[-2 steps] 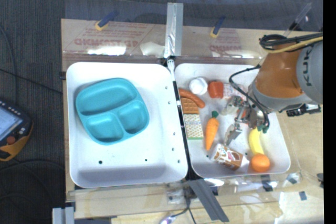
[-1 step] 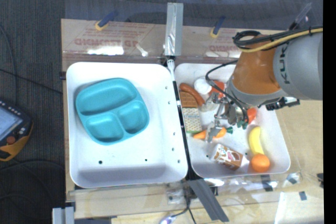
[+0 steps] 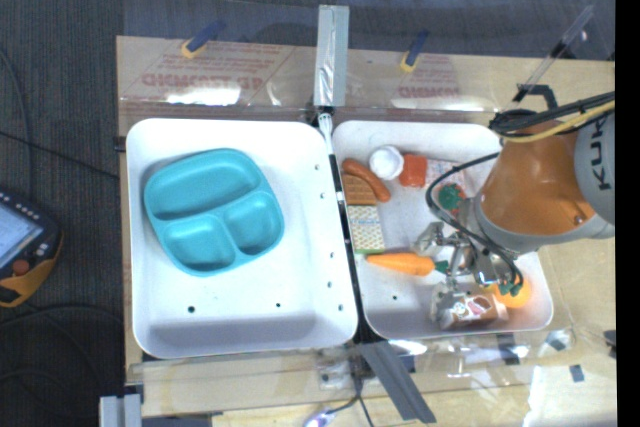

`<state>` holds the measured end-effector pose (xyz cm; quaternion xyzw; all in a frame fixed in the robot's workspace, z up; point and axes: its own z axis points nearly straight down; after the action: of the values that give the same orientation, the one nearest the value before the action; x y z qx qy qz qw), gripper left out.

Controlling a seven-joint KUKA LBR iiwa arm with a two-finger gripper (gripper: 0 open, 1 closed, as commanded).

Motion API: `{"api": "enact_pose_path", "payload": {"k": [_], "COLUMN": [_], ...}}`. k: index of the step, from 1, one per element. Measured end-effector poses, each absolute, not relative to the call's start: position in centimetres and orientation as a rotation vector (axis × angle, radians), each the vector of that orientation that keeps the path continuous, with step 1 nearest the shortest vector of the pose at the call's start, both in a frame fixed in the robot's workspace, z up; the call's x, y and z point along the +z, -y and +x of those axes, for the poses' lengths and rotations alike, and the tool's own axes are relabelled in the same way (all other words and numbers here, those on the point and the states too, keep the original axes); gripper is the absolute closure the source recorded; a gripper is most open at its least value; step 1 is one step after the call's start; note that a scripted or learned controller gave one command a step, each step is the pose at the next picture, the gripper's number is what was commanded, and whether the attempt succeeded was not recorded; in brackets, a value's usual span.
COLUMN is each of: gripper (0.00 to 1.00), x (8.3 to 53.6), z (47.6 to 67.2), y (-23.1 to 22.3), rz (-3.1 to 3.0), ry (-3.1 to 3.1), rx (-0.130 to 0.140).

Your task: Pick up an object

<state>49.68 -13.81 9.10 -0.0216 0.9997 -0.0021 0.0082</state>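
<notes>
Arm: enters from 3 o'clock, orange band over the right bin (image 3: 400, 320).
End effector (image 3: 462, 267): low in the right bin, toward its 5 o'clock corner; whether it is wide or narrow, cannot tell, the metal parts blur together.
Carrot (image 3: 400, 263): lies at 9 o'clock of the end effector, just beside it; long axis runs 9 to 3, thin tip toward 9. Orange, smooth, tapered.
Can (image 3: 470, 311): at 6 o'clock of the end effector, near, lying on its side.
Judgement: carrot looks the nearest target; nothing visibly gripped.
Left bin (image 3: 170, 315): holds a blue tray (image 3: 212, 210).
</notes>
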Motion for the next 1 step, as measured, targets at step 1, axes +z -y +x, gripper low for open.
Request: {"api": "enact_pose_path", "payload": {"k": [1], "gripper": [0.00], "x": [13.29], "z": [57.10], "y": [13.45], "rz": [-0.285], "ry": [-3.128], "rx": [0.001]}}
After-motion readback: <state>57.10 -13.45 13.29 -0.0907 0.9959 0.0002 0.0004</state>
